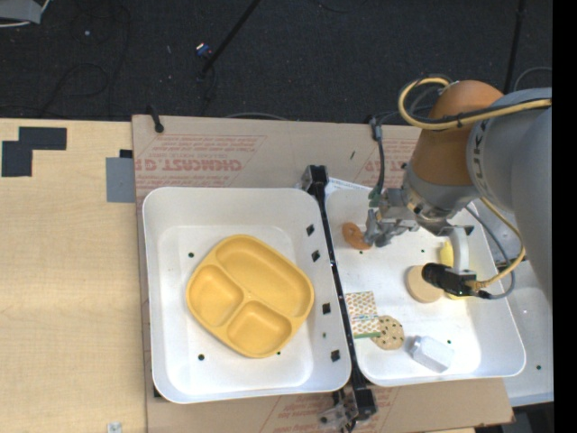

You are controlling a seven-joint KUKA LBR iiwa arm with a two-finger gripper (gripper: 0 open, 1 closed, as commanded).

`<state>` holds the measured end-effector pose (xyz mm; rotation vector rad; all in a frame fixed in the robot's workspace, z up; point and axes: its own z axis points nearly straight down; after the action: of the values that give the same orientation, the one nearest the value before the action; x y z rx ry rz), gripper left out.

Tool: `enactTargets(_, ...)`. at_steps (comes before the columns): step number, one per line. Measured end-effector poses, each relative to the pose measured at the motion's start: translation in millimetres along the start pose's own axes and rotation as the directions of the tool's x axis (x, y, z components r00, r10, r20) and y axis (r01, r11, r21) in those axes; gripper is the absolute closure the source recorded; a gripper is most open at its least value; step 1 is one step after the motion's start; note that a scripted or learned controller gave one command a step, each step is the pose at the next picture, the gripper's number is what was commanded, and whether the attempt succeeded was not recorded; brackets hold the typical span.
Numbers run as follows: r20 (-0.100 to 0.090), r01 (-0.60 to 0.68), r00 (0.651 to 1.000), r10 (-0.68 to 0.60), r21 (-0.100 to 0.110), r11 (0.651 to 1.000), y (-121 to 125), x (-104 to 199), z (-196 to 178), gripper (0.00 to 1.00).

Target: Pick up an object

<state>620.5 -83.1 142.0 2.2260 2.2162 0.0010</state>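
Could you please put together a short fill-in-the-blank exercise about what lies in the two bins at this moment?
1. The yellow divided tray lies in the ____ bin as the camera sees it.
2. That tray has ____ compartments.
3. The gripper is low over the ____ bin, beside a small orange object.
4. The round spotted cookie lies near the right bin's ____ edge as the camera sees it.

Missing words: left; three; right; bottom
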Motion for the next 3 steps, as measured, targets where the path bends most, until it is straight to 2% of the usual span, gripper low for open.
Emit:
enactTargets(2,0.001,0.001,1.0,-0.001,-0.002,1.0,-6.7,-10.5,-120.3,1.0)
enactTargets(3,0.0,0.007,1.0,-0.007,0.006,1.0,-16.2,30.3,-106.7,1.0)
